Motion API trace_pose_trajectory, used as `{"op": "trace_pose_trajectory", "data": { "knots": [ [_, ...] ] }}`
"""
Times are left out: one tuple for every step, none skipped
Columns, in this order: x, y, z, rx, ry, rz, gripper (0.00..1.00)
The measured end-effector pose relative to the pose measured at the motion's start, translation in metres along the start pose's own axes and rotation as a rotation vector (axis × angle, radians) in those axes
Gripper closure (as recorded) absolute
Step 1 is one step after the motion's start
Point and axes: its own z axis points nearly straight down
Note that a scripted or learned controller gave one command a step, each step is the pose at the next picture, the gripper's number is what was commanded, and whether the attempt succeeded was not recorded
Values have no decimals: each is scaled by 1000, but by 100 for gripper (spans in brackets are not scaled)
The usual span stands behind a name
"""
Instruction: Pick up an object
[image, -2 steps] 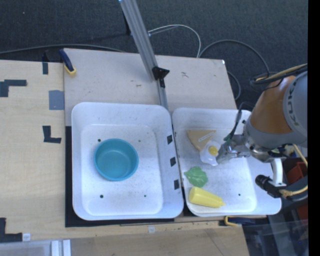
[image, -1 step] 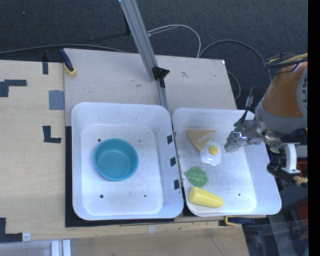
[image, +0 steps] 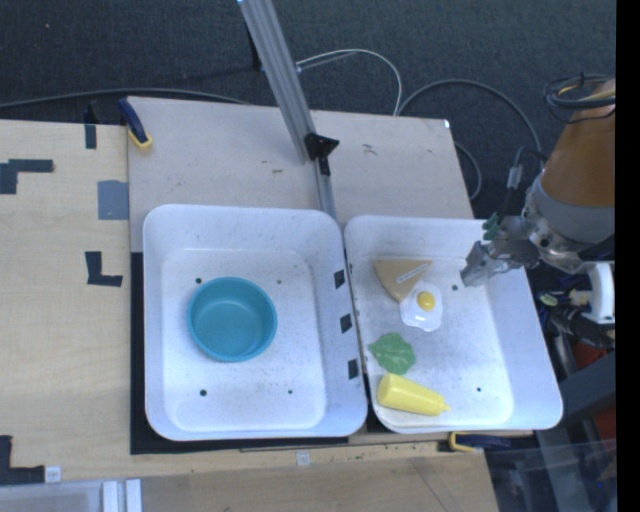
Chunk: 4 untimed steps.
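The right bin (image: 520, 330) holds a tan wedge (image: 400, 274), a white fried egg with a yellow yolk (image: 423, 306), a green leafy piece (image: 392, 351) and a yellow cone-shaped piece (image: 408, 396). A blue bowl (image: 232, 318) sits in the left bin (image: 165, 300). My gripper (image: 478, 270) hangs over the right bin's upper right part, to the right of the wedge and the egg. I see nothing between its fingers.
A grey metal pole (image: 285, 80) slants down to the gap between the bins. A blue and yellow clamp (image: 135, 124) lies at the bench's back left. Cables (image: 430, 95) loop on the dark floor behind. Black tape marks dot the wooden surface at left.
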Motion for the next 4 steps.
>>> {"op": "trace_pose_trajectory", "data": {
  "knots": [
    [0, 1, -41, 0, 0, 0, 100],
    [51, 11, -42, 4, 2, -4, 100],
    [98, 21, -39, 4, 1, -3, 100],
    [151, 26, -36, 5, 2, -4, 100]
  ]
}}
